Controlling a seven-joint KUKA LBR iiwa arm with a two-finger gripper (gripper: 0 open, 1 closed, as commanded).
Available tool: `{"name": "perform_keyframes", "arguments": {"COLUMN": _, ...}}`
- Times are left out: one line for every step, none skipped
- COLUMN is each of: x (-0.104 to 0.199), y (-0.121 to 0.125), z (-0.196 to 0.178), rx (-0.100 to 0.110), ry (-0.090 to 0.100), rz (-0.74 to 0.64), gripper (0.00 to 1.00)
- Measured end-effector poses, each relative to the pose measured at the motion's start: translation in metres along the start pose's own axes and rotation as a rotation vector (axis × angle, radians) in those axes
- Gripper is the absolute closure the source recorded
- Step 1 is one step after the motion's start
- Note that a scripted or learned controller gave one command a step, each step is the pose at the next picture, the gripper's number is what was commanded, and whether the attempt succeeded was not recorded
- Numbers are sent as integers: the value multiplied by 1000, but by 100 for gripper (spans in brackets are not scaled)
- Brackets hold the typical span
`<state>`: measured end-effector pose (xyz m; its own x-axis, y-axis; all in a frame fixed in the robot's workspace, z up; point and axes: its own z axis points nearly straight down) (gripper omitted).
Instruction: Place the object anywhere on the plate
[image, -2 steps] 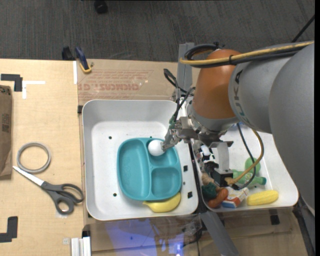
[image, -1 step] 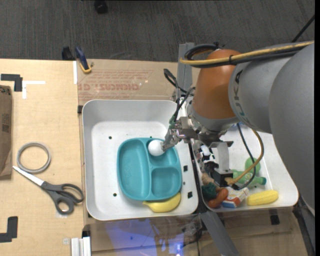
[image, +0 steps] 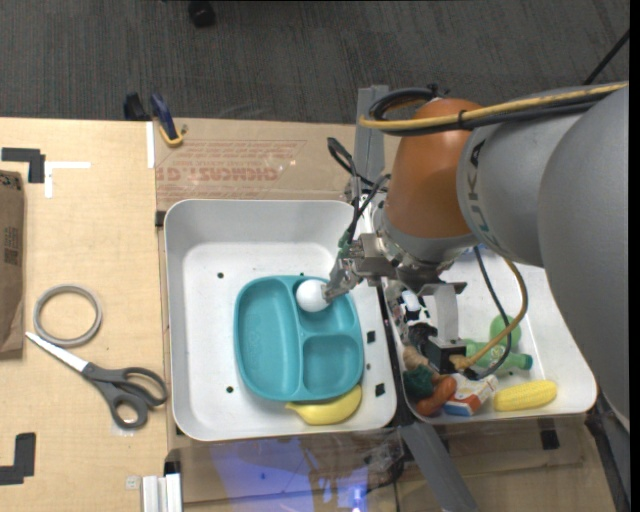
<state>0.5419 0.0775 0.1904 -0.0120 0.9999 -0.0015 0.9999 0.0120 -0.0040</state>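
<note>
White ball (image: 311, 295) sits on the teal plate (image: 270, 350), upper right compartment, close to the rim. Gripper (image: 333, 287) is just right of it, tips touching or nearly touching the ball's right side. Whether the ball is between the fingers or only beside them: cannot tell. Finger spread not readable from this angle. Ball is round, no long axis to mind.

Arm comes in from the right, orange band over the divide between the bins, wrist tilted down and left toward the plate. Ball looks already over the plate; likely the release stage.

Yellow banana (image: 328, 408) lies at the plate's lower edge.
</note>
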Motion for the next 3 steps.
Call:
{"name": "perform_keyframes", "arguments": {"x": 0, "y": 0, "z": 0, "rx": 0, "ry": 0, "rz": 0, "gripper": 0}}
{"name": "perform_keyframes", "arguments": {"x": 0, "y": 0, "z": 0, "rx": 0, "ry": 0, "rz": 0, "gripper": 0}}
{"name": "perform_keyframes", "arguments": {"x": 0, "y": 0, "z": 0, "rx": 0, "ry": 0, "rz": 0, "gripper": 0}}
